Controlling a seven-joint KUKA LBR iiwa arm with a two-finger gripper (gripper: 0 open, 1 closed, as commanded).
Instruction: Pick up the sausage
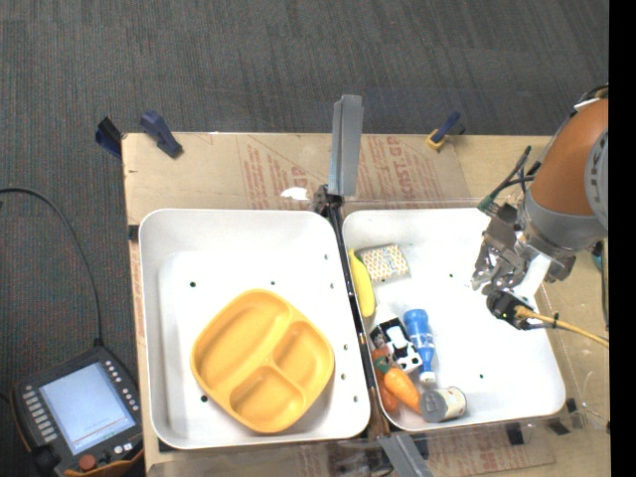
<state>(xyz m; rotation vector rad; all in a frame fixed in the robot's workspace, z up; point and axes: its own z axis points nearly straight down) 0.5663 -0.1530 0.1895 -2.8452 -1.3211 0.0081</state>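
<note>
The sausage (382, 365) appears to be the small reddish-brown piece against the left wall of the right bin (517, 366). It is wedged between a black-and-white item (393, 341) and an orange carrot (401, 391), and is partly hidden by them. My gripper (492, 278) hangs over the right side of that bin, well to the right of the sausage and apart from every object. It is open, with nothing between its fingers.
Also in the right bin are a blue bottle (417, 336), a yellow banana (364, 286), a waffle-like square (384, 261) and a small can (445, 402). The left bin (169, 256) holds a yellow divided plate (262, 360). A cable (566, 328) trails from the wrist.
</note>
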